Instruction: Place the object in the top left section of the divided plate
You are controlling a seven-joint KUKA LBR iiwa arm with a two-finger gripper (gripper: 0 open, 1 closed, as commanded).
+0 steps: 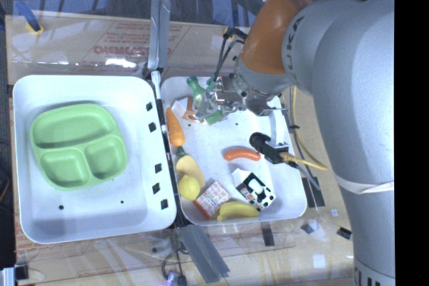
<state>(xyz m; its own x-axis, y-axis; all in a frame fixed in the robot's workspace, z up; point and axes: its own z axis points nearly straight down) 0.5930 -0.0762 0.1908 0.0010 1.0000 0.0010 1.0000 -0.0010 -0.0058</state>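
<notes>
— Green plate point(77, 144) sits in our left bin; the jaws point(213, 102) hover over the right bin's far corner.

— Do we hold anything?

— We cannot tell; the green-and-orange clutter point(196, 98) blurs there, well right of the plate.

Red print runs across the cardboard sheet point(127, 43) behind the bins (upside down, too blurred to read).

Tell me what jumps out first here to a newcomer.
The grey arm with its orange band fills the right side, its tool low at the back of the right bin. That bin is crowded with toy food: carrot, sausage, banana. The green plate lies in the left bin.
</notes>
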